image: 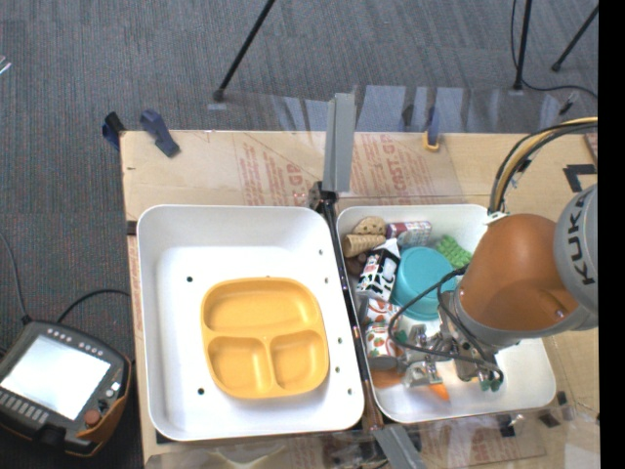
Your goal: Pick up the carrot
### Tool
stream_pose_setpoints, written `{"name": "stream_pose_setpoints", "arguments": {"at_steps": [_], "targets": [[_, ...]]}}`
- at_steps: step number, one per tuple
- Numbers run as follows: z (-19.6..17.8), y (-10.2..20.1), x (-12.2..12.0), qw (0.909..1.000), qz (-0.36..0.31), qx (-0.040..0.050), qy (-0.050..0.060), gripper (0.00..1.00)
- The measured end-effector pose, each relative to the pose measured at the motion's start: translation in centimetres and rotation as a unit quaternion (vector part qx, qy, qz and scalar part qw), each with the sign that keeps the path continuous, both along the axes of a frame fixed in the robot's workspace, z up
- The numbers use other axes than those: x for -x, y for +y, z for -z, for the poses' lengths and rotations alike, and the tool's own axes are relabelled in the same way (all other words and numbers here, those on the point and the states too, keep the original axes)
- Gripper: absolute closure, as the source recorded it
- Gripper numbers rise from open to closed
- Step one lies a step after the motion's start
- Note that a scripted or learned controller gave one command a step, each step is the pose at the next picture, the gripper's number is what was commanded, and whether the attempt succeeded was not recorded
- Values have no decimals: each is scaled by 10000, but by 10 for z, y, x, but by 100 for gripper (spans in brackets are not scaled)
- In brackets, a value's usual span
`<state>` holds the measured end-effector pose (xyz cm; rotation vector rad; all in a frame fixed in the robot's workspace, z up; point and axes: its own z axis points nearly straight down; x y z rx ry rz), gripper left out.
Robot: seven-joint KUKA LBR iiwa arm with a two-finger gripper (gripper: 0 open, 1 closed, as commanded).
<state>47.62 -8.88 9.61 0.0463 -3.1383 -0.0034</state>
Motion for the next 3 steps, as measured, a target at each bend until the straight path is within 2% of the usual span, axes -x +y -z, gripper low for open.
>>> {"name": "stream_pose_setpoints", "arguments": {"at_steps": [1, 2, 3], "targets": [[-58, -2, -13, 10000, 72, 10, -42, 100], [-56, -1, -12, 10000, 65, 5, -15, 0], [13, -3, -12, 9999, 98, -2, 35, 0]]}}
